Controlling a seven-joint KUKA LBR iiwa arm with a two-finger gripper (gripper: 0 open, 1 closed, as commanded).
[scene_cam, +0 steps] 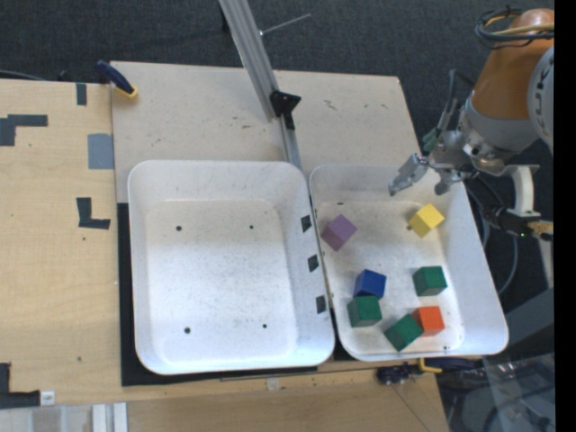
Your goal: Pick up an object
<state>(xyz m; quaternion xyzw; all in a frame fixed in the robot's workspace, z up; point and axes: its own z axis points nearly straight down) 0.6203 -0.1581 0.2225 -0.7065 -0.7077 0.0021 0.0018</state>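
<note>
The right bin [477,268] holds several small blocks: a yellow one [426,219], a purple one [338,231], a blue one [370,283], an orange one [430,319] and three green ones [430,280] [364,310] [403,331]. My gripper [423,177] hangs over the bin's far right corner, just above and behind the yellow block. Its two fingers [403,177] are spread apart with nothing between them.
The left bin [216,183] lies beside the right one. A slanted metal rail [256,57] runs from the top down to the gap between the bins. A blue and yellow clamp [117,79] sits at the far left of the board.
</note>
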